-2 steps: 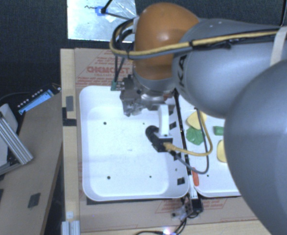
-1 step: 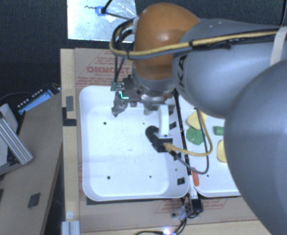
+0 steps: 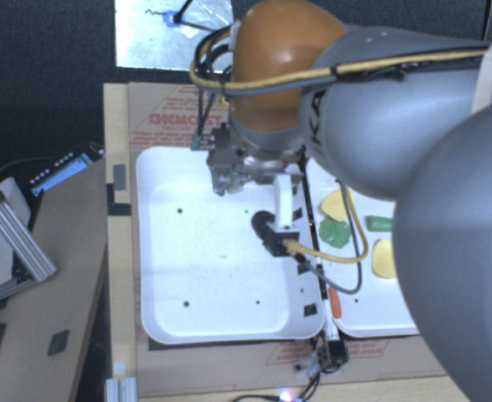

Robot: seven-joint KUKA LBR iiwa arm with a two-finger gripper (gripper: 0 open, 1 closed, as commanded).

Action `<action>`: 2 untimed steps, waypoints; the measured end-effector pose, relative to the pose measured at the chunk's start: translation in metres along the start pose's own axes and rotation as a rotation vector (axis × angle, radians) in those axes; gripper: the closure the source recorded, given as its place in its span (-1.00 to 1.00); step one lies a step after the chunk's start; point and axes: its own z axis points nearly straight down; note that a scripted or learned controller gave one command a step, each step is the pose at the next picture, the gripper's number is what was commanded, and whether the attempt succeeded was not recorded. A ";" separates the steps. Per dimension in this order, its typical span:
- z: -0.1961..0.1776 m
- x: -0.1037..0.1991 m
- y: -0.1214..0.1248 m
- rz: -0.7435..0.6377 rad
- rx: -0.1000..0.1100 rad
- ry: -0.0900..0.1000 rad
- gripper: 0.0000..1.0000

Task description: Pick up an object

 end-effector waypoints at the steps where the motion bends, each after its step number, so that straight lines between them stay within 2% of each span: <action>1: 0.024 -0.043 -0.052 0.014 0.009 -0.004 1.00; 2: 0.004 -0.150 -0.054 0.020 0.001 -0.004 1.00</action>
